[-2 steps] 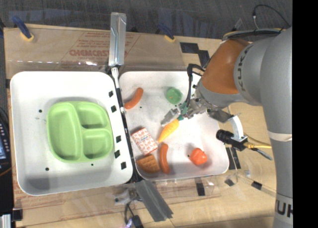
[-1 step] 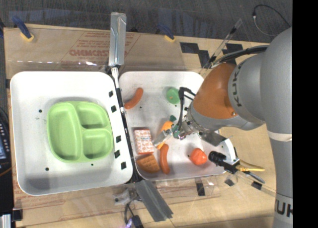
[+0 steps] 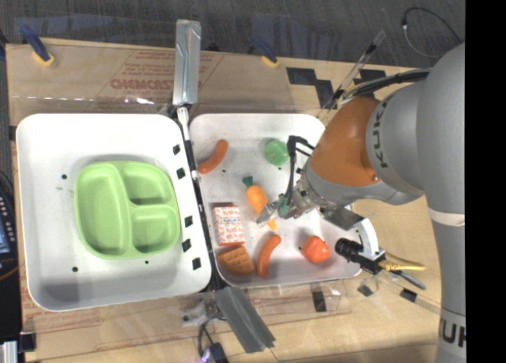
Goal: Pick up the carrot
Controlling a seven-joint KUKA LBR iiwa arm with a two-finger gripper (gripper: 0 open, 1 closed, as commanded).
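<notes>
Just beside the carrot (image 3: 255,197), the hand (image 3: 276,213) hovers.

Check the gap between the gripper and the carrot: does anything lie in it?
Nothing does. In the camera view the gripper sits just right of the carrot, with only a sliver of bare white bin floor between them.

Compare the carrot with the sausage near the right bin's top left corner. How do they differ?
The carrot is bright orange with a green top; the sausage is duller red-orange with none. The carrot tapers; the sausage is evenly thick and slightly curved. The carrot lies beside the gripper; the sausage lies apart. Both lie flat in the right bin.
</notes>
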